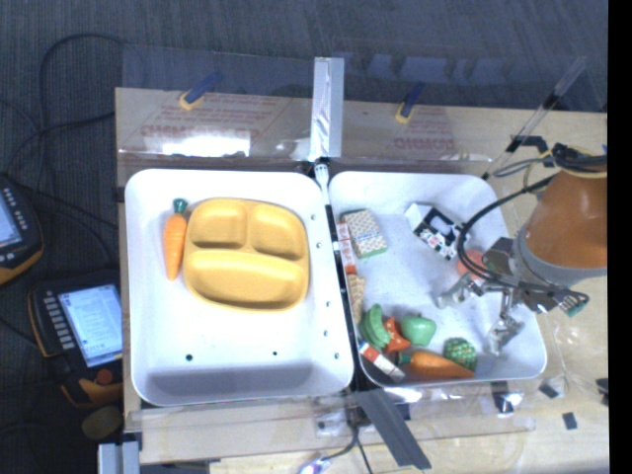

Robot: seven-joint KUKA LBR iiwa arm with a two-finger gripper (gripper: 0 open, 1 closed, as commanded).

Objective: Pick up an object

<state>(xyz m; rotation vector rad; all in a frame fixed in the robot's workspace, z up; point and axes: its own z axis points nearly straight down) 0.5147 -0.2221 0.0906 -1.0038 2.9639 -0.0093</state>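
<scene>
**A:** Where was the gripper (484, 309)?

**B:** Over the right bin (434, 188), near its right wall. Jaws were spread, nothing between them.

**A:** And the stuff to grab?

**B:** Piled at the bin's front: a carrot (439, 365), green veggies (420, 329), plus a small box (363, 232) up by the divider. The left bin (232, 363) had a yellow tray (247, 253) with another carrot (175, 242) just beside it.

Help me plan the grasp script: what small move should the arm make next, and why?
Probably shift the gripper toward the bin's near-left corner and lower it. Its open fingers hang above bare white floor of the right bin, holding nothing, while the orange plastic carrot and green toy vegetable lie just beside them.
</scene>
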